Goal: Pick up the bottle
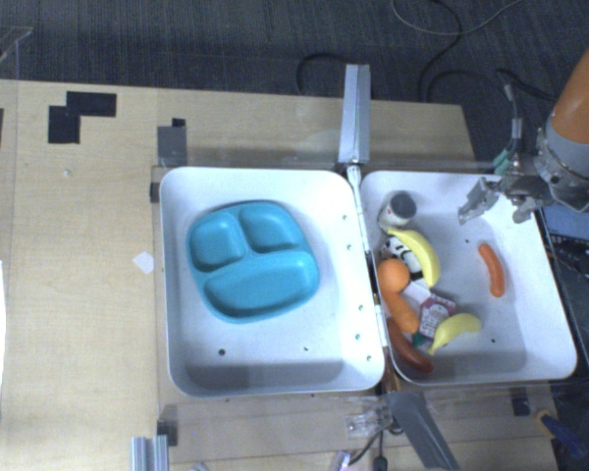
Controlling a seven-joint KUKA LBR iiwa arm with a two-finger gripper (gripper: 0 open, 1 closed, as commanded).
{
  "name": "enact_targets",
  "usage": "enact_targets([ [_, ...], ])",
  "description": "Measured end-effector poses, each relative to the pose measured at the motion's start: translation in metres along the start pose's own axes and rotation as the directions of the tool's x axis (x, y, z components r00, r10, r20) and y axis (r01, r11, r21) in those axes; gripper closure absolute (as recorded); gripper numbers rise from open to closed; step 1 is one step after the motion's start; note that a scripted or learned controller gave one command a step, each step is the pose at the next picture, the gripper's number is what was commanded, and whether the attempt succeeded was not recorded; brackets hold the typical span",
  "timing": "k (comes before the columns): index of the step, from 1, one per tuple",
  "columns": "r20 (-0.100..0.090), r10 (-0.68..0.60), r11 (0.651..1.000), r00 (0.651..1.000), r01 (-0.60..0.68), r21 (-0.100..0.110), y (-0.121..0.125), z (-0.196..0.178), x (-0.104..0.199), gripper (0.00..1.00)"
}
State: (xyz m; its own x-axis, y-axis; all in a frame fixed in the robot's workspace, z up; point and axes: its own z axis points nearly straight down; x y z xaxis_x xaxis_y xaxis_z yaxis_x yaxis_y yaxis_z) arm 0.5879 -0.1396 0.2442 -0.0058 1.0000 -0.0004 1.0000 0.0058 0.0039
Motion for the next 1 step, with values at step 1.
enact_targets([
  [1,0.0,0.0,1.0,1.0,0.0,0.0,0.0,0.0,0.0,0.0],
])
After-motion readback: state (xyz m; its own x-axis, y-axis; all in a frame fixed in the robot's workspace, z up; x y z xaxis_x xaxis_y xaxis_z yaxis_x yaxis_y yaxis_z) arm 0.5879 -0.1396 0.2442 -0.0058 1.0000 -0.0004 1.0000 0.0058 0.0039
